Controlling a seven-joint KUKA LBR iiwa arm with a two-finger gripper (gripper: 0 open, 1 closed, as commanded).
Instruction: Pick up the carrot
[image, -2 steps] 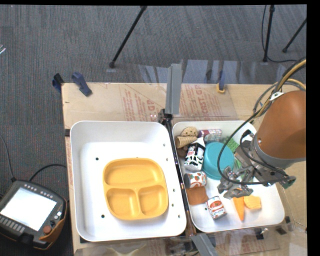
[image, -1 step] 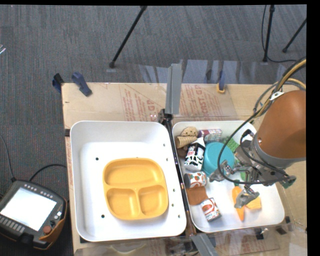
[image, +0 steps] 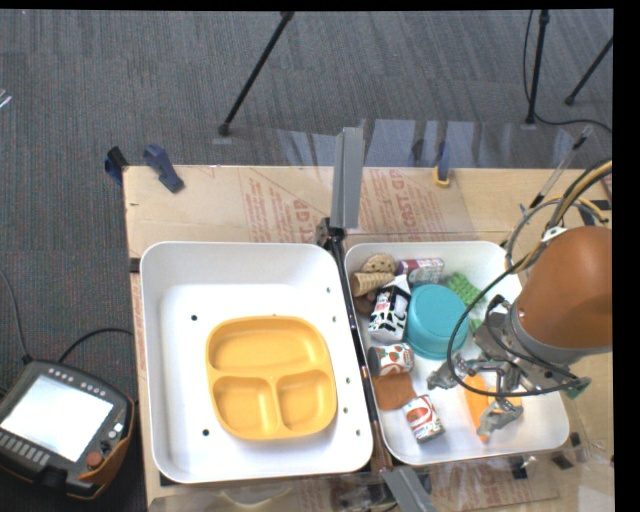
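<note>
The carrot (image: 474, 397) is a short orange piece lying on the floor of the right bin (image: 540, 432), near its front right. My gripper (image: 487, 398) hangs directly over it, low in the bin, below the arm's orange band (image: 568, 288). Dark gripper parts and cables cover much of the carrot, so only an orange patch shows. Whether the carrot sits between the fingers is hidden from this angle.
The right bin also holds a blue bowl (image: 436, 320), a cow-patterned carton (image: 388, 310), two small red cans (image: 392, 358) (image: 423, 418), a brown square (image: 393, 390) and a green item (image: 462, 289). A yellow divided plate (image: 270, 377) lies in the left bin (image: 170, 300).
</note>
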